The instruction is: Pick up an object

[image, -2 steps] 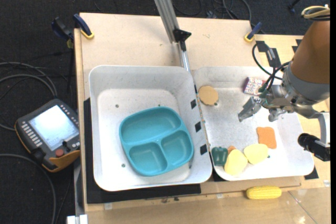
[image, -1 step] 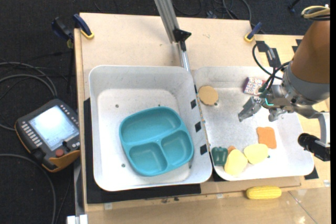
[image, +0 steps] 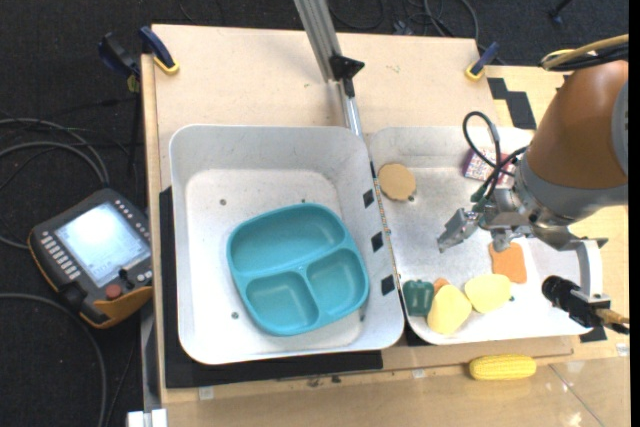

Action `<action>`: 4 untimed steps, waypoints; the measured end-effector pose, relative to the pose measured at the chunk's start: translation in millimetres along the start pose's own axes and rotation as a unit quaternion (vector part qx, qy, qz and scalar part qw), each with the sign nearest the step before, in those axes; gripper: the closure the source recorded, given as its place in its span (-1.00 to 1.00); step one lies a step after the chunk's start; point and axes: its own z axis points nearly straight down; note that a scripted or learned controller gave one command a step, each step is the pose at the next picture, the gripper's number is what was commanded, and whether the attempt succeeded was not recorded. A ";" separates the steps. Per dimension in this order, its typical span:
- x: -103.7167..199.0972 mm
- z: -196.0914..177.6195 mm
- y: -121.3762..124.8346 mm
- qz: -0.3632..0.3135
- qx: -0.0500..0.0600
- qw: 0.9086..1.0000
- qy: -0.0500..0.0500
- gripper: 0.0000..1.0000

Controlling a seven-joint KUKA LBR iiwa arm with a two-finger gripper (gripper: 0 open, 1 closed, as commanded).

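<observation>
Hovering over the right bin (image: 440,147), the end effector (image: 458,230) has its fingers parted and bare. Six items lie there: a tan disc (image: 397,181), two yellow pieces (image: 449,308), an orange block (image: 510,263), a green pepper (image: 417,294) and a purple packet (image: 478,163). One teal tray (image: 296,267) fills the left bin (image: 195,215). A corn cob (image: 503,367) rests on the wooden bench (image: 250,75); cables cross the dark floor (image: 60,15).

The end effector (image: 462,229) hovers over the right bin (image: 440,147), apparently holding nothing, near an orange block (image: 510,264).
</observation>
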 end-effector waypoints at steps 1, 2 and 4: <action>3.5 44.1 2.5 0.000 0.000 1.000 0.000 -1.00; -5.8 94.3 3.6 0.000 0.000 1.000 0.000 -1.00; -7.4 29.0 -4.1 -0.001 -0.006 1.000 -0.001 1.00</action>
